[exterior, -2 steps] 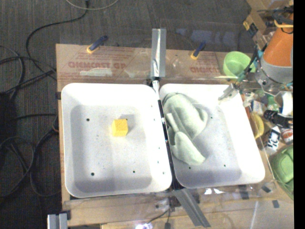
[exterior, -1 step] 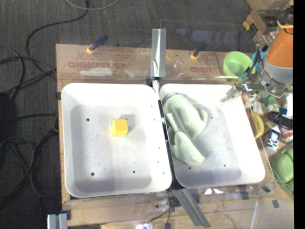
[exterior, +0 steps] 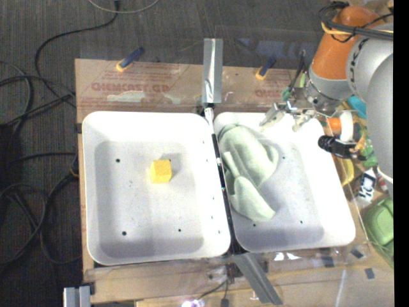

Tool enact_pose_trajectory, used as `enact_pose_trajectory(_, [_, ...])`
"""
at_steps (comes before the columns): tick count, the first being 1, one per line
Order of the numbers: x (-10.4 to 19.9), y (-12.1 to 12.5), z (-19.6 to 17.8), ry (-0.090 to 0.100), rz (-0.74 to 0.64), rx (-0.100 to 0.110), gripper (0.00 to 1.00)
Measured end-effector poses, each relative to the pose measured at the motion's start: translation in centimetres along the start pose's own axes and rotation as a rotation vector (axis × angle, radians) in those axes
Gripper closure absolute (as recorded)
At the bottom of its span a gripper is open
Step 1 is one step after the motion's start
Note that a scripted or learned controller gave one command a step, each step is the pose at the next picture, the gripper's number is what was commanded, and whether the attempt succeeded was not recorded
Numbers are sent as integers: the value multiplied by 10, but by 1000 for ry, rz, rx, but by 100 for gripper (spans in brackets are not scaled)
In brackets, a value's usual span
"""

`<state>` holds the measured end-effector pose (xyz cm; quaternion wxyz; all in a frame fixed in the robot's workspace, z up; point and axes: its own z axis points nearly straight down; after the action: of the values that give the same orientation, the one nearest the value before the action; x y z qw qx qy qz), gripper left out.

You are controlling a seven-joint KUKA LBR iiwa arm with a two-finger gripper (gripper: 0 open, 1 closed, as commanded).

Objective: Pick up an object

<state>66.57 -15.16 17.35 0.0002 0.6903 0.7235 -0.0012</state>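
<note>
Two shallow white bins side by side on a brown board bench (exterior: 128, 85), each with rounded corners, sloped walls and a speckled, matte floor dotted with small dark holes. In the left bin (exterior: 102, 235), a small yellow block (exterior: 161, 171), foam-like, with square faces, sitting alone near the middle of the floor, well apart from every wall, with open floor on all sides. In the right bin (exterior: 319, 229), a pale green soft cloth mitt (exterior: 248, 165), padded and lumpy, stretched from the far left corner down toward the middle, its left edge pressed against the bin's left wall; bare floor to its right and along the near side. Over the far right corner of the right bin, the pincer (exterior: 285, 113), thin metal fingers spread apart, nothing between them, near the mitt's upper end but apart from it. Above it, the orange band (exterior: 333, 56) and smooth grey arm (exterior: 377, 88). A metal strip (exterior: 212, 75) upright between the bins at the far edge. Dark carpet (exterior: 51, 31) with looping black cables (exterior: 38, 62) around the bench.
</note>
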Motion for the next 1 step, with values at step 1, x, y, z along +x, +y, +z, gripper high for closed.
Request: enact_pose_trajectory(1, [-36, -19, 80, 0, -17, -2, 0])
